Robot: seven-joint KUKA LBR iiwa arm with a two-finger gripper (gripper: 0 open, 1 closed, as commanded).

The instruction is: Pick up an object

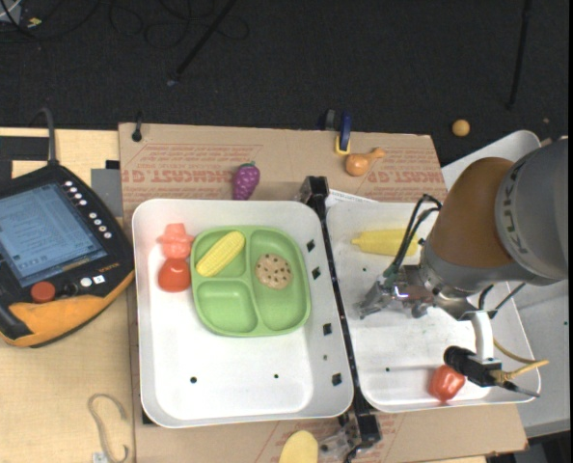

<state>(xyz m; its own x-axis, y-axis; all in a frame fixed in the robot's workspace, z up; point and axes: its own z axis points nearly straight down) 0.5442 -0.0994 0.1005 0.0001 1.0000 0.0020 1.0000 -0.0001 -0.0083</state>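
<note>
The left bin (229,379) lies bare along its near edge and both near corners. A green divided plate (231,309) fills its middle, and a red figure (174,258) crowds the left wall. The right bin (393,355) has open floor along its near edge. A yellow piece (378,242) blocks its far edge, and a red piece (446,384) blocks the near right corner.

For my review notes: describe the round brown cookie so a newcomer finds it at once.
Start at the shallow white bin on the view's left, which holds a green three-compartment plastic plate. The round brown speckled cookie lies in the plate's upper right compartment. Unlike the long yellow corn cob beside it, it is flat and dark-dotted.
</note>
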